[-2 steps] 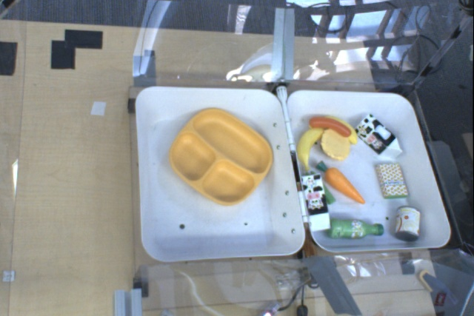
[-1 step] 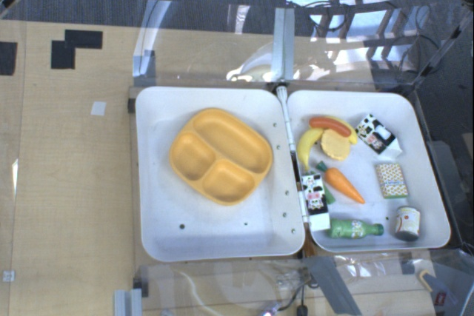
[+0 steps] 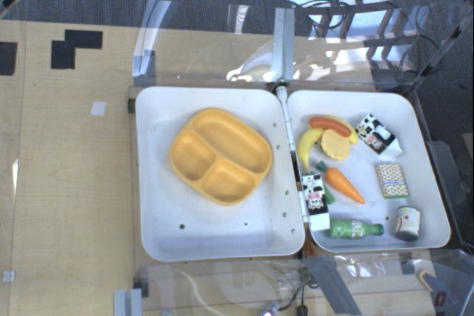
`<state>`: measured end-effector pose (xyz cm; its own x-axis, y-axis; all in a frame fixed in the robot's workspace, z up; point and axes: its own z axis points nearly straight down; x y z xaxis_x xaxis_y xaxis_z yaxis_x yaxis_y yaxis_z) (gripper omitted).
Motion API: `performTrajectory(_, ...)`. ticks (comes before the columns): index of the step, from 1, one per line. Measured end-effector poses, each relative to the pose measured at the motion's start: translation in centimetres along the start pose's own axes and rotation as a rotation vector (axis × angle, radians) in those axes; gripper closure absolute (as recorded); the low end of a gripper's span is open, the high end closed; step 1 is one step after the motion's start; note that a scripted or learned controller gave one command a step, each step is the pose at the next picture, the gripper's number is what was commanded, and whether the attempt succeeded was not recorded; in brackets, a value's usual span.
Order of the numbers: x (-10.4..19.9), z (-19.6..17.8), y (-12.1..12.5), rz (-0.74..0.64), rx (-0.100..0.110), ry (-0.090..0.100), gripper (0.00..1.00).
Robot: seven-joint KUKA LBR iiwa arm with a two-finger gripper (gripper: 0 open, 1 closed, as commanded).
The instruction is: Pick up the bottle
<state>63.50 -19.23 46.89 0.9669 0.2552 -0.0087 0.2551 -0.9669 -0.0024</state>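
A small green bottle with a white label lies on its side near the front edge of the right bin. Its cap points right, toward a small can. A black-and-white carton stands just to the bottle's upper left.
The right bin also holds a banana, a sausage, a yellow round piece, a carrot, a second cow-print carton and a tan cracker box. The left bin holds a yellow divided plate.
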Motion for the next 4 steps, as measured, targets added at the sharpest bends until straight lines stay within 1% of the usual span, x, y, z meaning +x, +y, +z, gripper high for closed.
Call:
performTrajectory(2,0.5,-1.9,-0.4,-0.022,-0.001,-0.001,1.0)
performTrajectory(3,1.6,4.8,-0.7,0.007,0.0,0.007,1.0)
performTrajectory(4,1.7,3.8,-0.8,0.003,0.002,0.007,1.0)
